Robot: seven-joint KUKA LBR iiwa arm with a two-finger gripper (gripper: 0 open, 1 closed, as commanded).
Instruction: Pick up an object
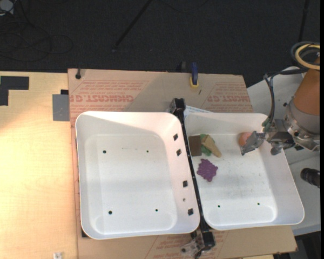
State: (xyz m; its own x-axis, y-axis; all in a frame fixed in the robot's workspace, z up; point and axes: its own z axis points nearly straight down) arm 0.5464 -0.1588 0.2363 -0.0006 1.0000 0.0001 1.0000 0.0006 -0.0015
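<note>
While claw (263, 143) hovers, purple cluster (207, 169) lies apart.

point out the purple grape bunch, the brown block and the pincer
purple grape bunch (207, 169), camera view, middle of the cluster
brown block (195, 144), camera view, centre of its top face
pincer (252, 143), camera view, at its dark fingertips beside the orange-pink object

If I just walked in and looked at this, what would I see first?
Probably the two big white bins side by side: the left bin and the right bin. In the right bin, a purple lump sits near the left wall, just below some brown and tan blocks. At the right edge, the robot's gripper hangs over that bin, next to a small orange-pink thing.
</note>
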